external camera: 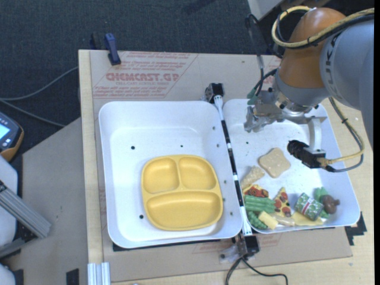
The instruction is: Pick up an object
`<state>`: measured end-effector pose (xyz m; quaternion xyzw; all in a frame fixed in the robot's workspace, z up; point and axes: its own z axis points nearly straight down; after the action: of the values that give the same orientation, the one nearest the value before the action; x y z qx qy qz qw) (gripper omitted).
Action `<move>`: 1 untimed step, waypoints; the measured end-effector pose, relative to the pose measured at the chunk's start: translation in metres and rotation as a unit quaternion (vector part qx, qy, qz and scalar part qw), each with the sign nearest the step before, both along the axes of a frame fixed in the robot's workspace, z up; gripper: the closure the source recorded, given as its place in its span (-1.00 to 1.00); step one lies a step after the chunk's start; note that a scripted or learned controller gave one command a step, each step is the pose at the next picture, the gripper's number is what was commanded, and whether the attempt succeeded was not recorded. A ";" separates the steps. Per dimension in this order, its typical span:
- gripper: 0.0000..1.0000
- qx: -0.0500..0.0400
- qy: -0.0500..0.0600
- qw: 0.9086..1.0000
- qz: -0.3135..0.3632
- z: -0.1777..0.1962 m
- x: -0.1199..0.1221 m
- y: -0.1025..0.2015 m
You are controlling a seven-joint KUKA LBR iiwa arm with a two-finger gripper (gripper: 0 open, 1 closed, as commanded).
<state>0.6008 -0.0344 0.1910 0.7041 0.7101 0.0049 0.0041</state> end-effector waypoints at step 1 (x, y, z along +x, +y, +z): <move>1.00 -0.001 0.007 1.000 -0.008 0.066 -0.106 -0.052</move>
<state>0.4947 -0.0866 0.2575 0.7098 0.7044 -0.0005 -0.0005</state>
